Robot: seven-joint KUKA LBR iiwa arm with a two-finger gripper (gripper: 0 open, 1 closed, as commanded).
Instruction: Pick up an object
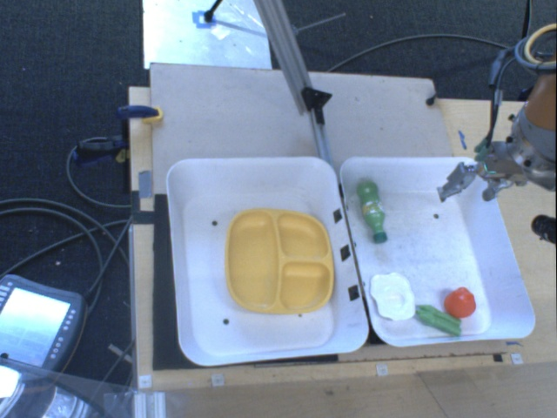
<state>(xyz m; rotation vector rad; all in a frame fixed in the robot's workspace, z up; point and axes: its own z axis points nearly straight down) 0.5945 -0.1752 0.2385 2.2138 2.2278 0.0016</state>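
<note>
Dark carpet surrounded the pale tabletop, with cables looping over it on the left and a tablet screen lying at the near left corner. Two shallow white bins sat side by side on the tabletop. Lying in the left bin was a yellow divided plate, roughly centred, with bare white floor all round it.

Four small things lay in the right bin. A green bottle with a pale label lay on its side near the far left corner. Along the near wall sat a white fried-egg toy, a green pod-shaped piece just beside it, and a red tomato touching or almost touching the pod's right end. That bin's middle and right side stayed open, speckled white floor.

Over the far right rim of that bin hung the gripper, its two grey fingers spread apart with nothing between them, well apart from every item. A slanted metal pole crossed the far tabletop.
</note>
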